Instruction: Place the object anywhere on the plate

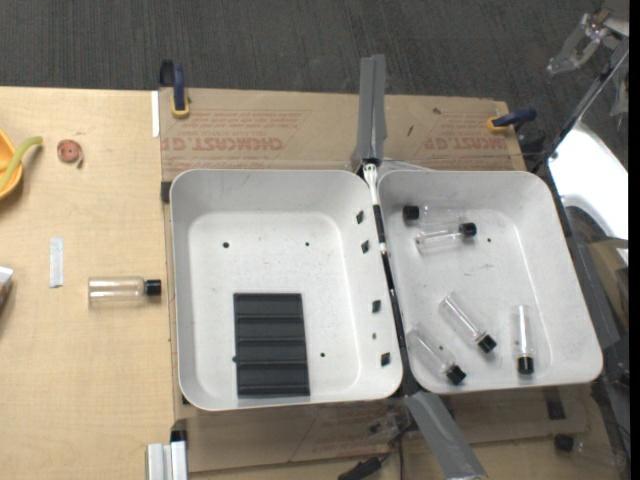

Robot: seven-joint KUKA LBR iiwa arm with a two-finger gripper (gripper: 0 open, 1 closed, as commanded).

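pre-grasp stage, nothing picked yet. four clear vials sit in the right bin (560,268): one near the top (445,235), two mid-low (468,325) (438,358), one upright-ish by the right wall (522,338). black ridged plate (270,345) lies in the left bin (200,268). pincer state: cannot tell. next: descend on one vial, close, carry left across the divider.
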